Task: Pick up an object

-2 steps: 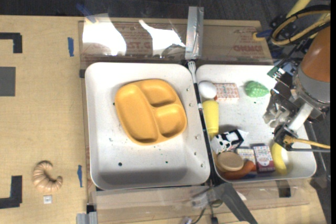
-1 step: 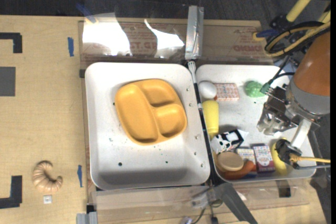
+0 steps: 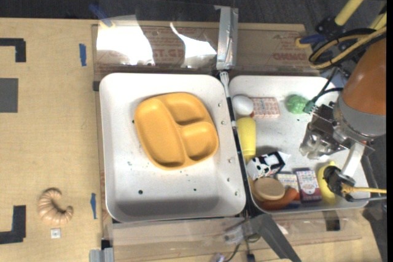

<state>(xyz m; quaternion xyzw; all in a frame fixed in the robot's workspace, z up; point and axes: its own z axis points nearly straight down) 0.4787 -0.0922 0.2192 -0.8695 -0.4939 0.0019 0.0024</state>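
Right bin [image 3: 288, 132] on your bench [image 3: 49, 132]: gripper [image 3: 318, 143] hangs just near-right of the green lump [image 3: 296, 103]; its grip you cannot tell.

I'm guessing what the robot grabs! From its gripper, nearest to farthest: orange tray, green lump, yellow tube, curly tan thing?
From the gripper:
1. Green lump, right bin.
2. Yellow tube, right bin's left edge.
3. Orange tray, left bin.
4. Curly tan thing, bench, far left.

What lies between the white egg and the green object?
In the camera view, a small pink-patterned packet lies between the white egg and the green object.
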